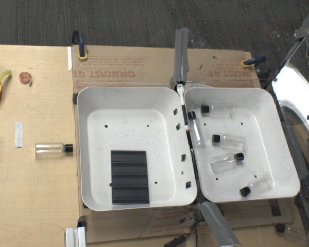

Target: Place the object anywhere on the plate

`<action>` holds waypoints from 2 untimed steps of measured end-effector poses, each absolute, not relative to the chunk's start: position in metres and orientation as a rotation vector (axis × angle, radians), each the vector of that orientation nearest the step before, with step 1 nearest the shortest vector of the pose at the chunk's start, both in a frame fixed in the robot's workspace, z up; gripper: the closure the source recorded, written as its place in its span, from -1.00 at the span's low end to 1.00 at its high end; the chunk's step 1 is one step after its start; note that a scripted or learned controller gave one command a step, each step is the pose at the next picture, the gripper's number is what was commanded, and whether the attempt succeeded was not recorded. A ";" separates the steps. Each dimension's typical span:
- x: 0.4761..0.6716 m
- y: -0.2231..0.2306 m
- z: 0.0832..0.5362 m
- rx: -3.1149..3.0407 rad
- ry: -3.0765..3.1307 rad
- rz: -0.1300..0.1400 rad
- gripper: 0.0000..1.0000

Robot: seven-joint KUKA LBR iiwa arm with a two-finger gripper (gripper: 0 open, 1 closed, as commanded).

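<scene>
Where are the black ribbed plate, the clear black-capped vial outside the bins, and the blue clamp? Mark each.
Black ribbed plate (129, 177): camera view, its middle ridge.
Clear black-capped vial lying on the bench (51, 148): camera view, its clear body.
Blue clamp (78, 41): camera view, its handle.

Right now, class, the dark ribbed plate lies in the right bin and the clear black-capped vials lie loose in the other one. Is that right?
Not quite. The camera view shows the dark ribbed plate in the left bin, not the right. The clear black-capped vials lie loose in the other one, the right bin.
</scene>
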State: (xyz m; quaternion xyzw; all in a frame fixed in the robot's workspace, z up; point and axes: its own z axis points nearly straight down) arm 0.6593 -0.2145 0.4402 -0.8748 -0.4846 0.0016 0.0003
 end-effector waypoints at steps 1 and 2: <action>0.659 -0.174 0.440 -2.883 -1.245 0.008 -1.00; 0.645 -0.215 0.439 -2.959 -1.051 0.008 -1.00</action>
